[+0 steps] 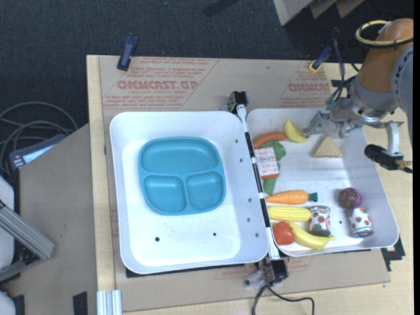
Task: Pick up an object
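Gripper (pixel 326 125) hovers near banana (pixel 295 133) — right bin (pixel 387 205).

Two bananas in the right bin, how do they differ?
The far banana lies near the bin's back edge, close to the gripper; the near banana lies at the front edge. The far banana looks smaller, the near banana longer. The far banana touches an orange carrot; the near banana lies beside a red tomato and under a corn cob. Both are yellow and curved.
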Motion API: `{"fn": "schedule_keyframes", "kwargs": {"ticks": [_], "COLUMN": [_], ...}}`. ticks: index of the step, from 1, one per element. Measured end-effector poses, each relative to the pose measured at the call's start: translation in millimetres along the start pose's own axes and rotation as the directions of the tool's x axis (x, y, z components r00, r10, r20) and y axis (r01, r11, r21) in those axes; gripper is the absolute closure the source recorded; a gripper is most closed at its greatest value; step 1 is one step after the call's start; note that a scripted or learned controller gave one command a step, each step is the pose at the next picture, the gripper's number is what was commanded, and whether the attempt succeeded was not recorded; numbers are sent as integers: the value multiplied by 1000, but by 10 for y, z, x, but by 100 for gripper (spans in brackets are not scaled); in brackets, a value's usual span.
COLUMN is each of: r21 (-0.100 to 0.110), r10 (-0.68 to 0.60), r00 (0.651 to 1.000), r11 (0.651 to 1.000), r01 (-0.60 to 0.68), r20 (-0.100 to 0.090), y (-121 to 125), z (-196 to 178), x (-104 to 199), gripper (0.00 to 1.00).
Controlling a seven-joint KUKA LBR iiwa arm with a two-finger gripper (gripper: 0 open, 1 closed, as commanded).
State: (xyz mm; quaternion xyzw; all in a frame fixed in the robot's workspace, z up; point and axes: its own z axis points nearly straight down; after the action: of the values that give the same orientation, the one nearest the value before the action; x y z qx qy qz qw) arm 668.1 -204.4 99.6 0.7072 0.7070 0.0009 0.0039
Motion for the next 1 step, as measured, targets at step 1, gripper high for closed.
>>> {"fn": "schedule_keyframes", "kwargs": {"ticks": [1], "r21": [7], "r10": [0], "r00": [1000], "r11": [1000], "r01": [0], "r20": [-4], "y": [-289], "z": [-152], "x": [-17], "gripper": [0]}}
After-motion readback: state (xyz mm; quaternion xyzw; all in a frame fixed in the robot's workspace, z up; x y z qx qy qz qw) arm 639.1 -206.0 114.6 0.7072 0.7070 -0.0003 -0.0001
